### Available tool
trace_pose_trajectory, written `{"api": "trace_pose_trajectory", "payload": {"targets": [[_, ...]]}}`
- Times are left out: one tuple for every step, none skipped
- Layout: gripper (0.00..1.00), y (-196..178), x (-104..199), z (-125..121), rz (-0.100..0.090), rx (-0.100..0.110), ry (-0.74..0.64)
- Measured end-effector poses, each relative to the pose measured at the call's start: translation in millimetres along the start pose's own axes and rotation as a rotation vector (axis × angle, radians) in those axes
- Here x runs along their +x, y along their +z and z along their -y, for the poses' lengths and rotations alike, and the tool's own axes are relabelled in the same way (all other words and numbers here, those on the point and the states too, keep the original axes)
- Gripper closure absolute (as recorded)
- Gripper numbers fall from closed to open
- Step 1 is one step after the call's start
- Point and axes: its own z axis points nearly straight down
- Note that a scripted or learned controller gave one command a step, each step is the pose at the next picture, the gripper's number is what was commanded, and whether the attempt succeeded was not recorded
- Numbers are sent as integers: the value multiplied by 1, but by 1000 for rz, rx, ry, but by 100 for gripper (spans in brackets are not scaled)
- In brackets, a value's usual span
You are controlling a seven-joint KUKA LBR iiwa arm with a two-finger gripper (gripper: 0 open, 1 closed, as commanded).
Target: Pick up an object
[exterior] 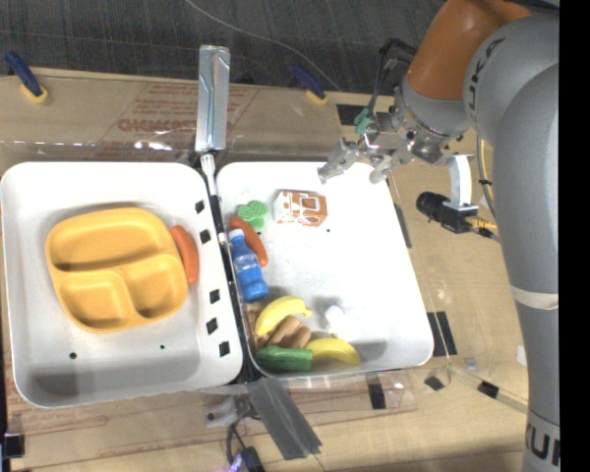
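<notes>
So the pile in the right bin (pixel 393 293) is the tricky bit; along its left wall a blue bottle (pixel 247 269), a yellow banana (pixel 280 313), something brown (pixel 290 333), a green piece (pixel 283 358) and another yellow piece (pixel 332 350) overlap, so it's hard to say where one ends; a small white thing (pixel 332 314) near them is too pale against the bin to identify. A green toy (pixel 253 212) and an orange-and-white box (pixel 302 206) sit apart near the top.

The pincer (pixel 359 165) hangs over the bin's top right edge, fingers spread with nothing between them; it's well clear of the pile.

Left bin (pixel 29 362) holds a yellow divided tray (pixel 113 268) with an orange sausage-ish thing (pixel 186 252) just beside it; the arm (pixel 516 116) is cut off on the right. The worktop (pixel 472 342) is brown board with black tape marks; blue clamps (pixel 27 75) grip its far edge, dark floor behind.
</notes>
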Motion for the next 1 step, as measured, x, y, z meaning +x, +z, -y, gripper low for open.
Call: {"api": "trace_pose_trajectory", "payload": {"targets": [[0, 111, 74, 17, -2, 8, 110]]}}
